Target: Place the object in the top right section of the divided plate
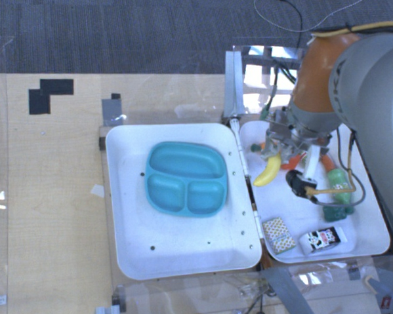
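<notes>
Hovering over right bin [378,239], claw [283,148] above banana [267,171]; claw state cannot tell. Blue divided plate [186,178] in left bin [132,251].

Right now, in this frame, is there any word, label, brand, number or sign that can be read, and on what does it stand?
None can be read.
Black and white carton in the right bin: dark print, too small and blurred to read.
Patterned box beside it: a dotted pattern, no letters to make out.
Black patches on the bench: plain shapes, no text.
Blue divided plate: no markings.
</notes>
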Robot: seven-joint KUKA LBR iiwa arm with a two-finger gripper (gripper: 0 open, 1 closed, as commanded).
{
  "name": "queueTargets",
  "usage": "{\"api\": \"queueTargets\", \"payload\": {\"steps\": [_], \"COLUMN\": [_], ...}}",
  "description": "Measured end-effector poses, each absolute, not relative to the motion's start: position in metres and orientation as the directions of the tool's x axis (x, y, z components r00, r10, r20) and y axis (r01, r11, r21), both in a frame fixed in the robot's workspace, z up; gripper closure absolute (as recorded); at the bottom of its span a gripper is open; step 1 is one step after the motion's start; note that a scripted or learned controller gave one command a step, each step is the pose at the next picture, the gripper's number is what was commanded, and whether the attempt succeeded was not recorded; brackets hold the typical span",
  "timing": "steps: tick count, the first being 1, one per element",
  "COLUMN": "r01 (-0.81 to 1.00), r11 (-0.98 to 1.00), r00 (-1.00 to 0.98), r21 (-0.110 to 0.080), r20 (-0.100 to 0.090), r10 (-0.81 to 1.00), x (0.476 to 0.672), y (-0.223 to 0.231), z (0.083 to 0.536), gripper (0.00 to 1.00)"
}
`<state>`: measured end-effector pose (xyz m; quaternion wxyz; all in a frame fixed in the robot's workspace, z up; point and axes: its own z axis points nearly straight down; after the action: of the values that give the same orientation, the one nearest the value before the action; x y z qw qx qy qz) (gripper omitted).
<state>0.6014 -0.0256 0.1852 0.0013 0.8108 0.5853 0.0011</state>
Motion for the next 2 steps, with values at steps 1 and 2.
{"api": "queueTargets", "payload": {"steps": [1,2], "r01": [0.962,0.962], "r11": [-0.274,-0.274], "r00": [0.274,0.274], "r21": [0.002,0.002], "r20": [0.002,0.001], "r10": [0.962,0.962], "x": [0.5863,0.5864], "y": [0.0422,0.042], "z": [0.1848,0.1848], "gripper": [1.0,0.0]}}
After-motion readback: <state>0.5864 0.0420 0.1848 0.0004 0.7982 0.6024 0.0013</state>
